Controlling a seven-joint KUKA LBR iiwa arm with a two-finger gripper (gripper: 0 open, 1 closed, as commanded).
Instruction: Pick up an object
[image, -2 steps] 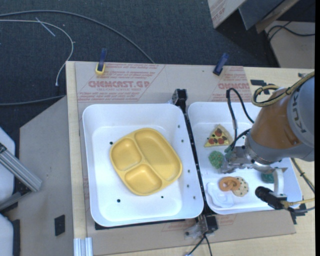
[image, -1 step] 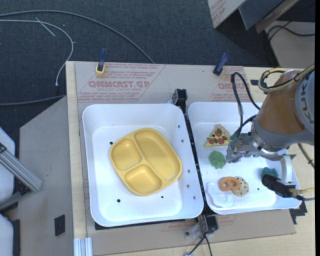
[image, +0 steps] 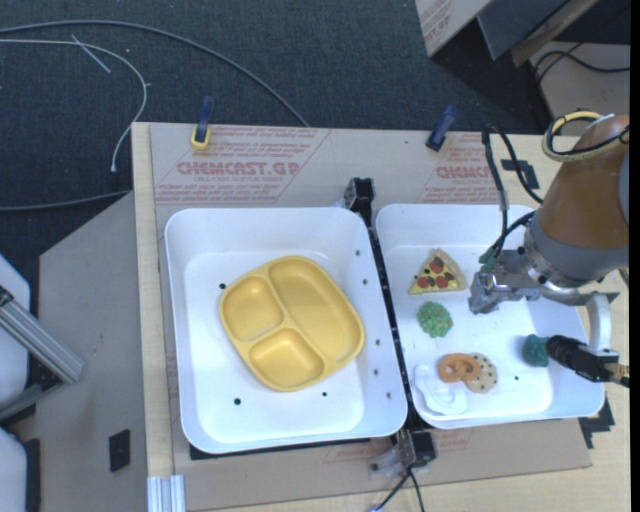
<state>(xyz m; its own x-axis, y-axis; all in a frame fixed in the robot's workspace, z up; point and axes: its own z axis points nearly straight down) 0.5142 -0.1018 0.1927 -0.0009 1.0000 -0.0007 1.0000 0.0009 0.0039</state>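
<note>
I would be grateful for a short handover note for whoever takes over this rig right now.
Gripper: hangs low over the right white bin, between the pizza-slice toy and the green broccoli-like toy; nothing seen held.
Things: a pretzel beside a brown cookie near the front wall, a white piece beneath them, a dark green toy further right. A yellow three-compartment plastic tray lies in the left white bin.
Done: nothing lifted.
Left: grasp one object and raise it.

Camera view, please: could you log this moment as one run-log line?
gripper: above right bin, beside pizza slice | broccoli: loose in bin | yellow tray: left bin | pick: not yet done
</note>
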